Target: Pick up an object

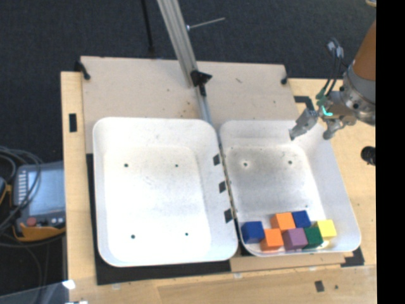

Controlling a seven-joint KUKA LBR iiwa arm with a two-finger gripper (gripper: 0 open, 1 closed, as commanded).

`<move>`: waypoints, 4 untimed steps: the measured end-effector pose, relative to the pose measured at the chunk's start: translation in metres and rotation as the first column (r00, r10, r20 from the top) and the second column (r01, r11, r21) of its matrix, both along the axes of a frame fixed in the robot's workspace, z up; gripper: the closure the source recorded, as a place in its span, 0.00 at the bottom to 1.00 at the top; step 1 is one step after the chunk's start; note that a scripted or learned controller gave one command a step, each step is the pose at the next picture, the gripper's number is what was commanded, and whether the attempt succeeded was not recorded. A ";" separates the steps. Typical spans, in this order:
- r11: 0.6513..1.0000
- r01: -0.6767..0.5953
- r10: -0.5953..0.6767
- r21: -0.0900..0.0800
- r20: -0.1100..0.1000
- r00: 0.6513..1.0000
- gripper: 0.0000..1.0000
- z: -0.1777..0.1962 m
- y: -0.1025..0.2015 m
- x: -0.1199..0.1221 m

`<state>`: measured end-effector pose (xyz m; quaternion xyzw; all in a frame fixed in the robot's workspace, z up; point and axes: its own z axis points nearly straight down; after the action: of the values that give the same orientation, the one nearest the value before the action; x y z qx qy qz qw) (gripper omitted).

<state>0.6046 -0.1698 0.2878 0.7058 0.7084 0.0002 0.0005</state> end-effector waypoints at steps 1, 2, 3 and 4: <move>1.000 0.006 -0.006 -0.002 -0.006 1.000 0.00 -0.061 -0.008 -0.002; 1.000 0.007 -0.007 -0.002 -0.006 1.000 0.00 -0.124 -0.012 -0.002; 1.000 0.007 -0.007 -0.001 -0.005 1.000 0.00 -0.183 -0.005 -0.001; 1.000 0.013 -0.013 0.000 0.005 1.000 1.00 -0.168 -0.006 0.002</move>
<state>0.6062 -0.1755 0.1197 0.7103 0.7039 0.0019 0.0024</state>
